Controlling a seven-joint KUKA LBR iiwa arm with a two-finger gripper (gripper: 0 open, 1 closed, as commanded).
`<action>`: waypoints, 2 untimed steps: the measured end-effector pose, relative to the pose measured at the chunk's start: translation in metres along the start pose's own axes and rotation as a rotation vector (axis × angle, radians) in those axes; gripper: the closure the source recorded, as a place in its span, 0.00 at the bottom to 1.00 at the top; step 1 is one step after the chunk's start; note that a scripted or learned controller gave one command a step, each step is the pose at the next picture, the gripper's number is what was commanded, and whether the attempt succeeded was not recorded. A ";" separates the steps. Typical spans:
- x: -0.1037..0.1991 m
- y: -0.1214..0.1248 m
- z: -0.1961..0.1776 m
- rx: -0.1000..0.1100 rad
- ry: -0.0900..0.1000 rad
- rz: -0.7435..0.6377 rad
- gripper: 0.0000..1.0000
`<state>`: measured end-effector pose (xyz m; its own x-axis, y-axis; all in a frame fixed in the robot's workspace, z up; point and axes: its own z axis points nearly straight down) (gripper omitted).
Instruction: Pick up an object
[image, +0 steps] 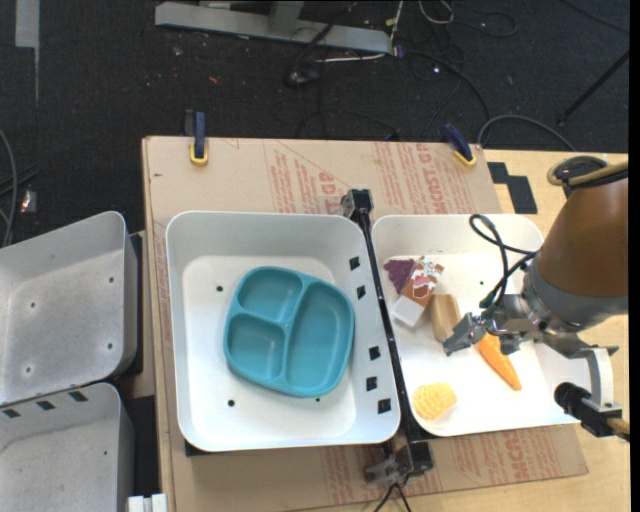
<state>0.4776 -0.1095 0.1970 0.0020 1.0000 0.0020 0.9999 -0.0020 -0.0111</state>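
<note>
**Gripper low in the right bin, beside the carrot**

Two shallow white bins sit side by side on a cardboard-covered bench. The left bin (190, 300) holds a teal divided plate (290, 330), roughly centred, with bare white floor all round it and a wide margin to every wall. The right bin (470, 425) is more crowded. Near its left wall, close to the divider between the bins, lie a purple-and-red packet (415, 275), a small white block (408, 311) and a tan block (444, 315), bunched together and touching or nearly so. A yellow corn piece (435, 401) rests alone near the front edge, with open floor around it. An orange carrot (499, 362) lies at a slant in the middle of the bin, its tip pointing toward the front right.

The arm (590, 250) reaches in from the right and covers much of the bin's right half, its cables looping over the back. The gripper (475, 333) is down between the tan block and the carrot's thick end, just beside both. From this angle I cannot tell how far apart its fingers are, nor whether anything sits between them. The bin's back left corner and front strip stay open.
</note>
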 end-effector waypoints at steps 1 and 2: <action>0.000 0.002 -0.004 -0.010 -0.002 -0.002 0.00; -0.010 0.002 0.046 -0.006 -0.001 0.000 0.00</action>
<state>0.4786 -0.1190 0.1511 0.0022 1.0000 0.0007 1.0000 -0.0022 -0.0051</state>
